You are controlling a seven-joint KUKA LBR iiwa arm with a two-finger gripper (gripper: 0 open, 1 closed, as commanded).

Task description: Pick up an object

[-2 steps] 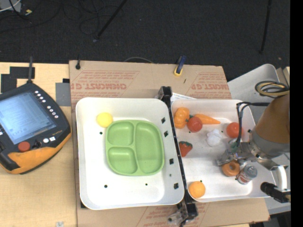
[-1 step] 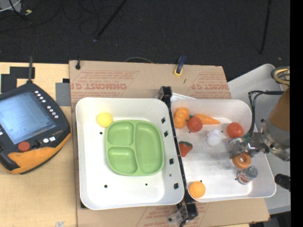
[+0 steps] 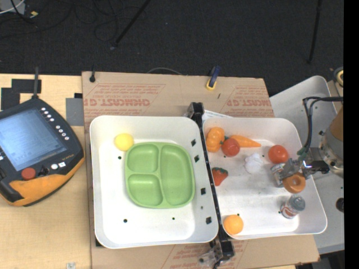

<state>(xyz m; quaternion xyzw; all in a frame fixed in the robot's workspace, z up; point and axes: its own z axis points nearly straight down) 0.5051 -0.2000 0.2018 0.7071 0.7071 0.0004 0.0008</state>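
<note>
While the gripper (image 3: 287, 175) sits low over the right bin (image 3: 314, 217), there's a small brown donut-looking ring (image 3: 294, 182) right at its tip, but I honestly can't tell if it's actually pinched or how wide the gripper is. Same bin has a red tomato (image 3: 277, 153), a carrot (image 3: 245, 142), an orange ball (image 3: 233, 224) and a small can (image 3: 291, 207). Left bin (image 3: 106, 217) holds a green divided plate (image 3: 159, 174) and a yellow lemon (image 3: 123, 142).
</note>
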